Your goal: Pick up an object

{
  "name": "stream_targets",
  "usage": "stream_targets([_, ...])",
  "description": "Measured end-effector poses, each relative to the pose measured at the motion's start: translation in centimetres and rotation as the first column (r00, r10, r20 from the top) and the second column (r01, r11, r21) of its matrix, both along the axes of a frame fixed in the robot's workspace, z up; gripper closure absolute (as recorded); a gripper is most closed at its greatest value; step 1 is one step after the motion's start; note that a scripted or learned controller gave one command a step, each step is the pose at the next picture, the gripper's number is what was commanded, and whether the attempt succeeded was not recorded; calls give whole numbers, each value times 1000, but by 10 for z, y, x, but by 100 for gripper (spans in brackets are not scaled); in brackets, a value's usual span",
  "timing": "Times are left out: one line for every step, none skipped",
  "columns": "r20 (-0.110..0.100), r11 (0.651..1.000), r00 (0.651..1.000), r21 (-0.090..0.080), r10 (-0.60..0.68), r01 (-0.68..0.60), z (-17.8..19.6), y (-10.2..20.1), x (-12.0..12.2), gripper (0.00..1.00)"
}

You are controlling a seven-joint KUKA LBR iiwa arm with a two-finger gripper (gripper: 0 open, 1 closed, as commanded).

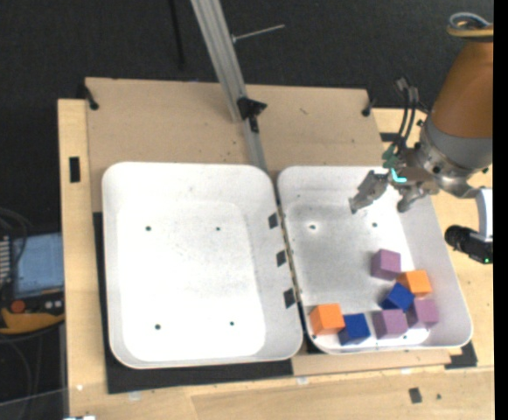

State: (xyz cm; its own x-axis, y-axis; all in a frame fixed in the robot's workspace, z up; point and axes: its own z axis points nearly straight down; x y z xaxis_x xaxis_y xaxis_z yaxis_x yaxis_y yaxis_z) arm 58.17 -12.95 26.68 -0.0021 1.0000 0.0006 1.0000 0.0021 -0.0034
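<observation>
While the grey, orange-banded arm [460, 103] hangs over the upper right of the frame, its two-finger gripper [385, 192] stands with fingers spread and nothing between them. Two shallow white plastic bins lie side by side; the left bin [131, 191] is at centre left, the right bin [323, 199] holds every block. A sound grasp, I judge, means descending squarely over the isolated purple foam cube [386, 263], apart from the cluster at lower right. Blocks count seven: three purple, two blue, two orange.
</observation>
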Motion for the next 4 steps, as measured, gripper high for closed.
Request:
stream_targets([4, 1000, 1000, 0, -1, 1, 2, 0, 1, 0])
stream_targets([0, 1000, 1000, -2, -4, 4, -41, -1, 4, 0])
stream_targets([-2, 1000, 1000, -2, -4, 4, -100, -7, 9, 0])
stream_targets([-2, 1000, 1000, -2, -5, 5, -160, -14, 13, 0])
